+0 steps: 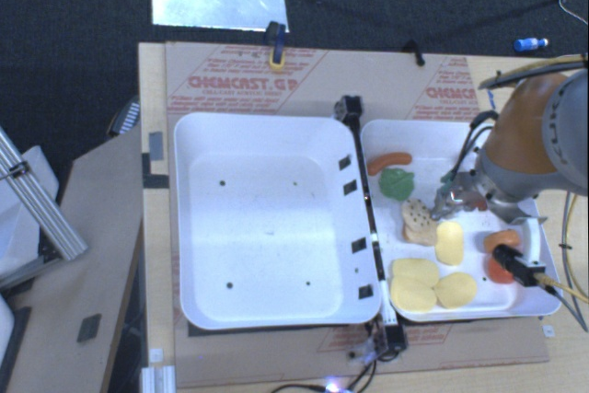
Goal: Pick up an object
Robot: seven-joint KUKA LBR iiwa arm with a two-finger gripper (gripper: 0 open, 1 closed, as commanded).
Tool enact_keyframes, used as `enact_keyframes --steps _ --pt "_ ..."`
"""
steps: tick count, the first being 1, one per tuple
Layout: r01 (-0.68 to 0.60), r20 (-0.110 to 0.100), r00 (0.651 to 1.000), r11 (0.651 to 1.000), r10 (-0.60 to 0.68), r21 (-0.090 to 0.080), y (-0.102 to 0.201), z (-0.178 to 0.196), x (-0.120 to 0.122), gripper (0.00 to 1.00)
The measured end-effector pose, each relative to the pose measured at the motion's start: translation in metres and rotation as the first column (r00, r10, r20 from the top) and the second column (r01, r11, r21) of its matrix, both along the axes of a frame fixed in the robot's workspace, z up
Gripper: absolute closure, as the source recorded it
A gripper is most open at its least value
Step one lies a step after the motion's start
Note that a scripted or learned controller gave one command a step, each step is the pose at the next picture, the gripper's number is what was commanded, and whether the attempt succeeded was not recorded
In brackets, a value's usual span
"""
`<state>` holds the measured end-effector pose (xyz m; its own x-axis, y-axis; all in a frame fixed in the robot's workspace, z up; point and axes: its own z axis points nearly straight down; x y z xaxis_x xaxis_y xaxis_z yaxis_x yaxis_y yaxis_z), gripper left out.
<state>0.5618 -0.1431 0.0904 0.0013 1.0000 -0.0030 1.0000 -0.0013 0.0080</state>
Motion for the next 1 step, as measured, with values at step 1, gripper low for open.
enact_keyframes --steps 1 --pt "-0.002 -0.013 1.0 1.0 0.002 0.006 0.0304 -0.0068 -0.0726 1.0"
